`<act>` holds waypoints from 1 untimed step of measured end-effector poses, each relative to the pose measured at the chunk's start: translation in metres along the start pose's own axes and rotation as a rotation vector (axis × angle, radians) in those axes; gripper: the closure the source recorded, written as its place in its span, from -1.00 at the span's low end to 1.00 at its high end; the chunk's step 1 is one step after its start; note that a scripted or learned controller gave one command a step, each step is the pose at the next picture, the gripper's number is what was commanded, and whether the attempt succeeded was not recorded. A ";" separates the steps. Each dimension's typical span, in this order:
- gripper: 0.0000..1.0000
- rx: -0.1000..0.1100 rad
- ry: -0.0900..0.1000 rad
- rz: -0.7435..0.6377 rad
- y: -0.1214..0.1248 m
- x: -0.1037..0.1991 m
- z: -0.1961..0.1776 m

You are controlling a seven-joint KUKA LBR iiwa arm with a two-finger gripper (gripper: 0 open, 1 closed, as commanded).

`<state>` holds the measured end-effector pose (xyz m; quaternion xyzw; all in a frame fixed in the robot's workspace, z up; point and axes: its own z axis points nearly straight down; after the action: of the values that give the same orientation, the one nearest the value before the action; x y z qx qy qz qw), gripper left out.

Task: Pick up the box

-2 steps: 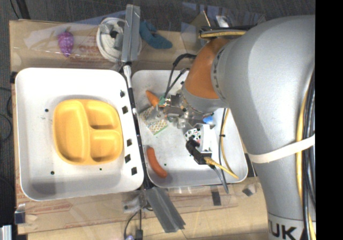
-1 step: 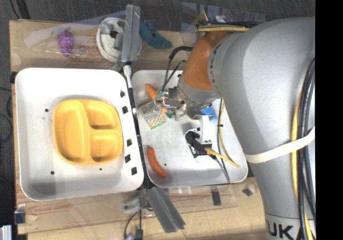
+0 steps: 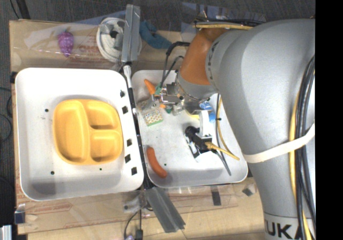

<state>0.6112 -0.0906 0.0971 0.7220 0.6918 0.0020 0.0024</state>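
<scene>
There are two white bins side by side on the bench (image 3: 80,209). The left bin (image 3: 32,126) has a yellow tray (image 3: 88,130) in it; the tray has three parts and lies flat in the middle of the bin.

The big grey arm (image 3: 262,89) comes in from the right and covers much of the right bin (image 3: 177,172); it has an orange band (image 3: 195,65) near the wrist. The pincer (image 3: 170,98) is low over the far part of the right bin; I cannot tell if it is clenched or released, and I see nothing held in it.

The box (image 3: 151,117) is small with a green and white top; it lies on the floor of the right bin, close to the bin's left wall and just beside the pincer, on its left and a bit nearer the camera; I cannot tell if they touch.

A carrot (image 3: 149,85) lies near the far left corner of that bin, past the box; a sausage (image 3: 156,162) lies near the front left corner, well apart from the box.

Behind the bins, on the bench, there is a purple thing (image 3: 65,42) under clear plastic; near it is a white round roll (image 3: 111,38).
</scene>
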 end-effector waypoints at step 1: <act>-1.00 0.003 0.006 0.170 -0.006 0.000 0.000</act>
<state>0.6048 -0.0903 0.0970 0.7783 0.6279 0.0035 -0.0009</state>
